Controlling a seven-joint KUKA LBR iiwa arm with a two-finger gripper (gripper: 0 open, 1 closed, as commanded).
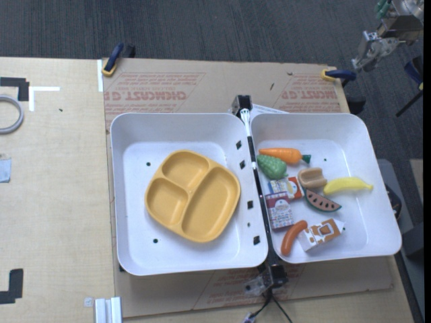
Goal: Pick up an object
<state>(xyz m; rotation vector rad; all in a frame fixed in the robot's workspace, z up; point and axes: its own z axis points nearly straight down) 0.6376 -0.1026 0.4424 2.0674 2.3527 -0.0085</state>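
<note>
The right bin (374,155) holds several toy foods. An orange carrot (281,155) lies at its far left, with a green leafy piece (272,167) just below it. A brown bun (312,177), a yellow banana (347,186) and a watermelon slice (322,202) sit in the middle. A red and white packet (279,208) lies against the left wall. A red sausage (292,237) and an orange and white carton (322,234) lie at the front. The left bin (124,180) holds a yellow divided plate (193,195).
Both bins rest on a cardboard sheet (161,93) held by blue and yellow clamps (114,57) on the wooden bench. A metal fixture (394,29) stands off the bench at the top right. Cables (269,295) run out below the bins' front edge.
</note>
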